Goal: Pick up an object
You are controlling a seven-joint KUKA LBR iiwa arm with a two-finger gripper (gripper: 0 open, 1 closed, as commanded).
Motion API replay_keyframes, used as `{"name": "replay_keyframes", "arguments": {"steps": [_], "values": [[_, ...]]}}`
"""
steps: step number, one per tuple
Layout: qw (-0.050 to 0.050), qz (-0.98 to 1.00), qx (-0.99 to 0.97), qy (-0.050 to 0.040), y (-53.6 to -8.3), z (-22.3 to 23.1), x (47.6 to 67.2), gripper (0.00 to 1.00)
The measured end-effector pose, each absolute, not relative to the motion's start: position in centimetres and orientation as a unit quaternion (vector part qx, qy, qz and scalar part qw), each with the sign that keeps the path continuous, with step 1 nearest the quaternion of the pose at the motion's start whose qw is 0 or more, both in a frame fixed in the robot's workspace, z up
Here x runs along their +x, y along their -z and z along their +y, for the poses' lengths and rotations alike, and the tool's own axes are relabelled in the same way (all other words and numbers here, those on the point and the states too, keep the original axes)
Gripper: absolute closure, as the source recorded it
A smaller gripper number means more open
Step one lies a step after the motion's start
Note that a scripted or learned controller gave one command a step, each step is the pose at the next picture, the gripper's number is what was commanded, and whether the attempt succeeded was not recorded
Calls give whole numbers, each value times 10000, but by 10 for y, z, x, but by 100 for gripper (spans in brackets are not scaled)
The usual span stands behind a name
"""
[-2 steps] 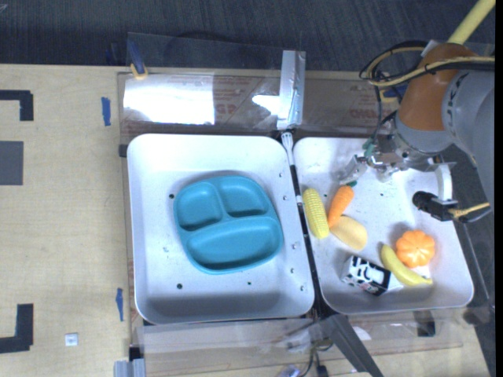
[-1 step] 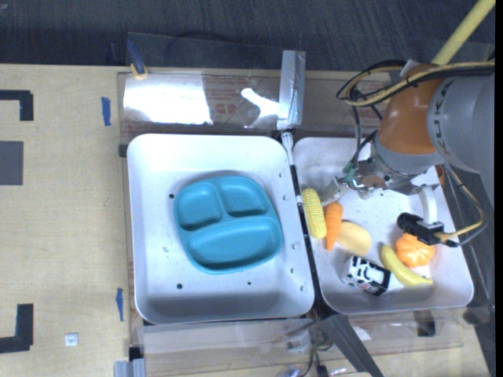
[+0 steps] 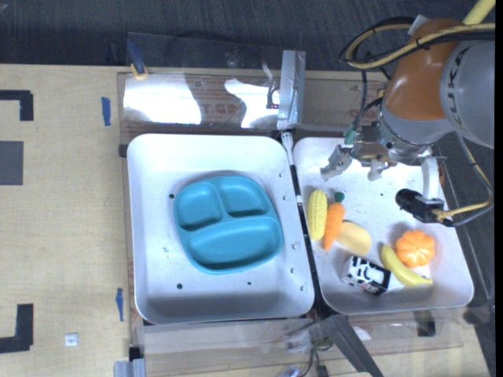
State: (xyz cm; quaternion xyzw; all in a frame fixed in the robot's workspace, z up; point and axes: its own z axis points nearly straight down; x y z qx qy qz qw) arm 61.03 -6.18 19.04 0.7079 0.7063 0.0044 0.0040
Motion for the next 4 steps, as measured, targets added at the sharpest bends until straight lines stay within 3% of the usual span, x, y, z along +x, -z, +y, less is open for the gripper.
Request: {"name": "replay_keyframes", "arguments": {"steps": [1, 2, 3, 4], "values": [[-38, 7074, 7068, 36, -104, -97, 572, 0], [38, 7084, 7058, -36, -190, -80, 586, 0], [-27, 6374, 7705, 23, -128, -134, 561, 0], [26, 7426, 6697, -14, -87, -94, 534, 0]]}}
